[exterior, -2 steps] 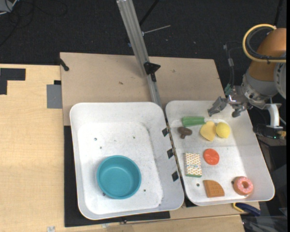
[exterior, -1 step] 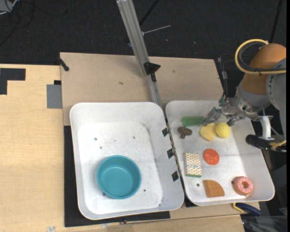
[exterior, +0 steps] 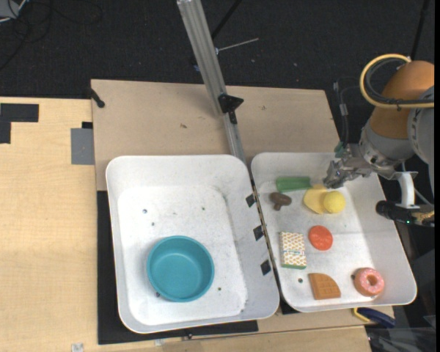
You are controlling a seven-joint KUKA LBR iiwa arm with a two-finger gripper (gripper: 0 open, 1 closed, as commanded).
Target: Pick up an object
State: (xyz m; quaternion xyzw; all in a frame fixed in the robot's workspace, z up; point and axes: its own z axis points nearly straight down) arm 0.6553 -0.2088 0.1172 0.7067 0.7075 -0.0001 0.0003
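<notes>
In the right bin (exterior: 396,270) lie a yellow lemon-like object (exterior: 325,202), a green block (exterior: 292,185), a small brown piece (exterior: 279,200), a red round object (exterior: 320,238), a patterned pale sponge (exterior: 292,249), an orange-brown wedge (exterior: 324,287) and a pink doughnut (exterior: 368,281). My gripper (exterior: 336,177) hangs at the bin's upper right, just above the yellow object's top edge. Nothing shows between its fingers.
The left bin (exterior: 132,189) holds a teal bowl (exterior: 180,268). A metal rail (exterior: 209,57) slants down from the top to the gap between the bins. The grey arm with its orange band (exterior: 403,86) comes in from the right.
</notes>
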